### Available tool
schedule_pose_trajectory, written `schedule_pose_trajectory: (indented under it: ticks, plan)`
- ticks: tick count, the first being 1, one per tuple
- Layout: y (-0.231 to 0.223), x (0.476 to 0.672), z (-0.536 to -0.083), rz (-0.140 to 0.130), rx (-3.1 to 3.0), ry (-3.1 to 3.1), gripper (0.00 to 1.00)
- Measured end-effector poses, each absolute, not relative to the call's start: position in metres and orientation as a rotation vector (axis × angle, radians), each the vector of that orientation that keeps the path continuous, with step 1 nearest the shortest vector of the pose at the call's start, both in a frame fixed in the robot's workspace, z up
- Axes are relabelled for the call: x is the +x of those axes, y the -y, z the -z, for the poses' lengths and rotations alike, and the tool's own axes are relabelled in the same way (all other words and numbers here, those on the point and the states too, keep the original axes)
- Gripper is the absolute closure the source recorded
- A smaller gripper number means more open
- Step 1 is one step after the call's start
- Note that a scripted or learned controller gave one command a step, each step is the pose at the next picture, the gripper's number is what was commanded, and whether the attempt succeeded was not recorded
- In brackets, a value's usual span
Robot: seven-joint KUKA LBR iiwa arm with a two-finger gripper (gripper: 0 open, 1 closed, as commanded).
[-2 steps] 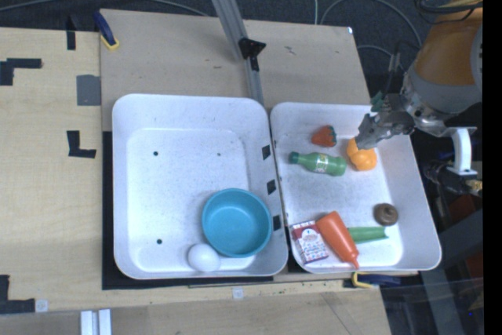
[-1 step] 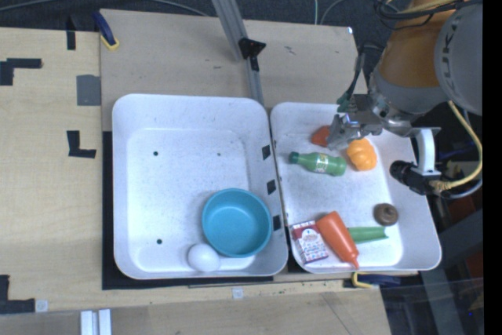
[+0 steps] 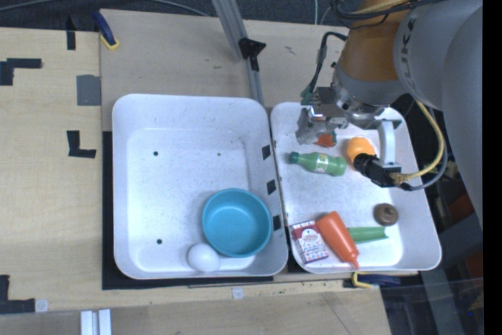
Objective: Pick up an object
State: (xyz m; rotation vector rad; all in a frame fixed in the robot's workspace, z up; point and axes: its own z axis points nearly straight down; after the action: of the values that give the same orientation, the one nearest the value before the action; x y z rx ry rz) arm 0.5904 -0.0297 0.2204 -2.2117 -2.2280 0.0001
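Green bottle (image 3: 317, 162) lies in the right bin (image 3: 416, 243), long axis left-right across the frame, just below the hand (image 3: 315, 129); hand's state cannot be told.

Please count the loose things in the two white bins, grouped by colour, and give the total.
Blue: 1, bowl
White: 1, ball
Green: 1, bottle
Orange: 2, round fruit, carrot
Red: 1, packet
Brown: 1, disc
Total: 7
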Motion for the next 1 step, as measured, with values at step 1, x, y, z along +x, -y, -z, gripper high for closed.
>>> schedule_pose_trajectory:
  ticks: [1]
  plan:
    - [-0.0225,0.6020,-0.2317,0.002,-2.212,2.229,1.00]
